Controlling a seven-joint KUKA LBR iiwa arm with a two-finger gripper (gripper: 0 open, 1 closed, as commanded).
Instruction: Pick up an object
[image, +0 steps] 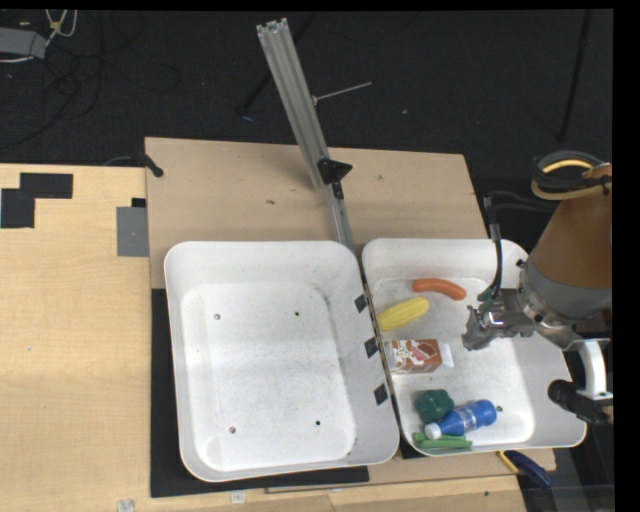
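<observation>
Resting side by side on a tan wooden bench (250, 195), two white bins sit before a dark floor strewn with cables. Inside the right bin (515, 425) lie a sausage (440, 288), a corn cob (402, 314), a red packet (414, 355), a green lump (434, 404) and a blue bottle (468, 417). Over this bin hangs the gripper (480, 328), and whether it is parted or closed I cannot tell.
</observation>
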